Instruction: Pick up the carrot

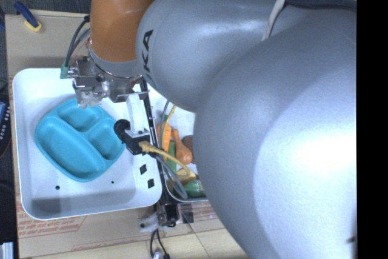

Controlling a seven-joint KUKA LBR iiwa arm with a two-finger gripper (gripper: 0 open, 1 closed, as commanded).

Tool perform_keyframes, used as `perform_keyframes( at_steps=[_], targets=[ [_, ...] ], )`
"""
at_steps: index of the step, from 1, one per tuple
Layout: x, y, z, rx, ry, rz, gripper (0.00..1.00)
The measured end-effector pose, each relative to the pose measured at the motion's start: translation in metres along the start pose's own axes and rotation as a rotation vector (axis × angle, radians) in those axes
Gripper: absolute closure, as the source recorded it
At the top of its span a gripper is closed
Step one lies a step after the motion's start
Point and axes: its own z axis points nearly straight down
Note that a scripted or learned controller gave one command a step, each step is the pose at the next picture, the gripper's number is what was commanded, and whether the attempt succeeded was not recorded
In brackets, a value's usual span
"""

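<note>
The claw (91, 94) hangs over the far rim of the blue tray (79, 139) in the left bin (36, 203); I cannot tell its state from here. The carrot (180, 145) lies well to the right of the tray, past the bin wall, among other items and half hidden under the arm. It should probably cross that wall and descend squarely along the carrot's length.

The grey arm (260, 100) hides most of the right bin (159, 182); the carrot (180, 147) peeks out at centre frame, partly covered.
</note>
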Motion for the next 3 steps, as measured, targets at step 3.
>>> perform_keyframes(
  at_steps=[3],
  targets=[
    [-0.046, 0.092, -0.061, -0.002, 0.001, 0.604, 1.00]
  ],
)
